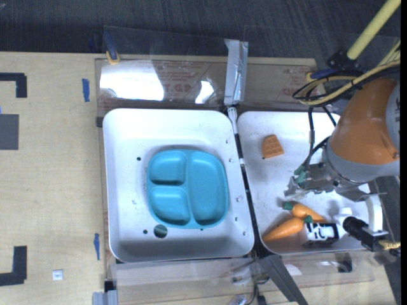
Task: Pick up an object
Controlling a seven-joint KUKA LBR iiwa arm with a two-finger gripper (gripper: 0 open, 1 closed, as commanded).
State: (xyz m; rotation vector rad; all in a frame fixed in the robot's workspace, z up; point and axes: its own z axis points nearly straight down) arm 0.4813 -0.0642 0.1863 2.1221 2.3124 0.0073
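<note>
The end effector (304,182) hangs low in the right bin (286,129), just above the carrots (289,224); its grip state I cannot tell. The approach seems under way. Next it must drop onto a carrot.

Bench top (51,189) is pale wood-grain, with black angular marks (16,84) and blue tape tabs (85,89) on the left side. Dark grey carpet-like floor (191,5) runs across the top. Clear plastic sheet (159,81) behind the bins throws a bright glare. Lighting is even, from overhead.
</note>
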